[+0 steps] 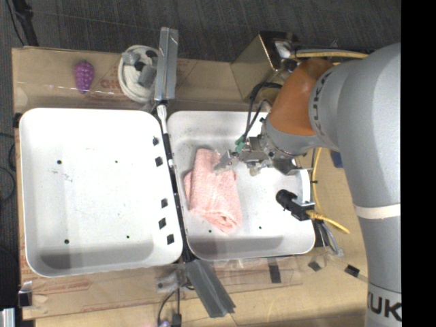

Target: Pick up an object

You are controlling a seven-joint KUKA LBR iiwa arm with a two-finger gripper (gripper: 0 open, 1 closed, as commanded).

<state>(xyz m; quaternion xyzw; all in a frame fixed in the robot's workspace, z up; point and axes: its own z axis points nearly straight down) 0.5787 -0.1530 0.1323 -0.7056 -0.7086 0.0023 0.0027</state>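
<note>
Pink towel (213, 189), folded, fluffy, lying in right bin (272, 244)

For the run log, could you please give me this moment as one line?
arm: over right bin | pincer: at pink towel's upper right edge | grasp: not confirmed | towel: lying in right bin | left bin: no contact

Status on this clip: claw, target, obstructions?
Claw down in right bin, at upper right edge of pink cloth. Cloth lying folded on bin floor, not lifted. Nothing in the way around it.
</note>
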